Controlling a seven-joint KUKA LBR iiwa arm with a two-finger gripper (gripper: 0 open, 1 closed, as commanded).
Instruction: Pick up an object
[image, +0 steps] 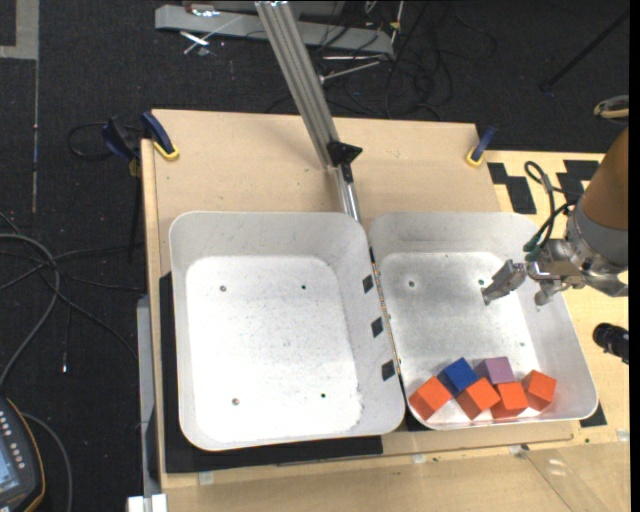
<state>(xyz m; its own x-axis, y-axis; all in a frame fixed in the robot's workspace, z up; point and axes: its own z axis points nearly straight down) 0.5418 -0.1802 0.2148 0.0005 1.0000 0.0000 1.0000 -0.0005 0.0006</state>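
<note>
Several small blocks lie bunched along the front edge of the right bin (440, 232): an orange block (431, 397) at the left, a blue block (459, 375), a purple block (497, 371) and more orange blocks (512, 398) to the right. My gripper (522, 289) hangs over the right part of that bin, behind the blocks and well apart from them. It is open, its two fingers spread with nothing between them. One finger (499, 283) points toward the bin's middle.
The left bin (185, 300) sits beside the right one, their rims meeting at the centre. A slanted metal pole (305, 85) comes down to the bench behind the bins. Clamps (160, 135) grip the bench's back corners.
</note>
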